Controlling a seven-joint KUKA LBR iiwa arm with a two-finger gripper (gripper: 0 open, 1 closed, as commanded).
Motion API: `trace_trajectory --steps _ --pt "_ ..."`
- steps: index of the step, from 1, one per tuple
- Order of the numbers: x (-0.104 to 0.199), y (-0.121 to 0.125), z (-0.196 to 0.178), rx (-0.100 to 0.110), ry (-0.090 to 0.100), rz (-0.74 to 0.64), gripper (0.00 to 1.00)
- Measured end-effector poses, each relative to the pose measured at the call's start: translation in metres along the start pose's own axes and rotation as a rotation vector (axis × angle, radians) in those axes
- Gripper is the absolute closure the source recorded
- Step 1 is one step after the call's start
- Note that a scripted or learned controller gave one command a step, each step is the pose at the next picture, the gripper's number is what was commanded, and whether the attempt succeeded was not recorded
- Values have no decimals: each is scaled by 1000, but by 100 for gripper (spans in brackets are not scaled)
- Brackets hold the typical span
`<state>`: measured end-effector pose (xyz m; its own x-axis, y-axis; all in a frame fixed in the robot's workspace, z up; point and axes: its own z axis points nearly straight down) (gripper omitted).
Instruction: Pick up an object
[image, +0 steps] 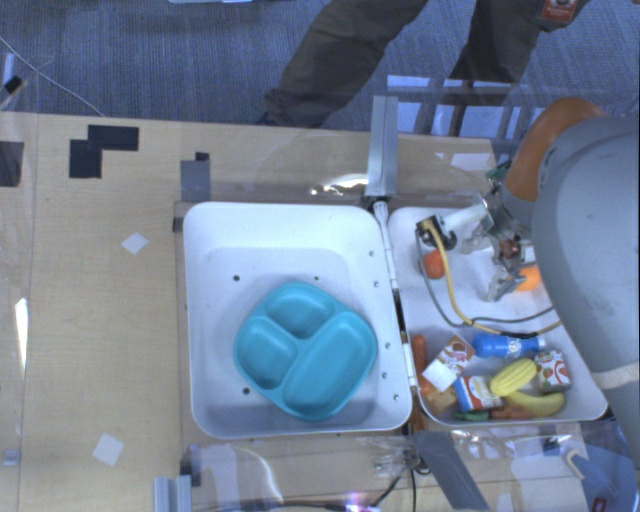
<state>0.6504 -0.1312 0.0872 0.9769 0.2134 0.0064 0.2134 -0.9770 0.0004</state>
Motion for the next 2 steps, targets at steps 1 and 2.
trace_trajectory --steps 1,2 --pt "-75 -12 -2 -1 2 -45 0" --pt "-6 -18 -50 1 -2 -5 0"
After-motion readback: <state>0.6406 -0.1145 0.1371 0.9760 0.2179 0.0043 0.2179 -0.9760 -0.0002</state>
